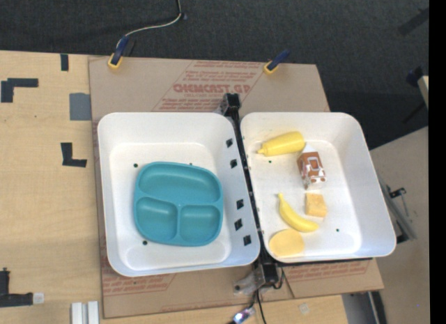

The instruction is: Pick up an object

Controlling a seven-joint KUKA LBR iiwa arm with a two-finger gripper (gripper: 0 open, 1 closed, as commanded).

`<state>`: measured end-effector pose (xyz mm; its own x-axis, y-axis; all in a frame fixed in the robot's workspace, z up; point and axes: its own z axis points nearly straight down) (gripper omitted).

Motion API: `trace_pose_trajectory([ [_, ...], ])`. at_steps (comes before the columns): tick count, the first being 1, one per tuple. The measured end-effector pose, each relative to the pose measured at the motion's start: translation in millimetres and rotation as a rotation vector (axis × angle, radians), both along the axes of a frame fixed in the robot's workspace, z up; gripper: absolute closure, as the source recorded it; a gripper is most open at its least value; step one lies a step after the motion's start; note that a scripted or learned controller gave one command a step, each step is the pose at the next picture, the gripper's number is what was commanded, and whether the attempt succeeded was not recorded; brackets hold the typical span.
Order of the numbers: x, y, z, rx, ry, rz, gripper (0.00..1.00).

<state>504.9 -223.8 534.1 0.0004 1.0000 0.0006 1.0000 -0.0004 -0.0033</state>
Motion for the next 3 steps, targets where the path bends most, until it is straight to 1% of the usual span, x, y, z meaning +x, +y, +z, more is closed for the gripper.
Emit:
trace_pose_trajectory([
  [1,-20,1,-197,0.004,0.012,-0.001,1.0],
  [2,2,72,-318,0.004,0.007,0.007,1.0],
  [3,-15,122,-434,-0.003,-0.016,0.001,1.0],
])
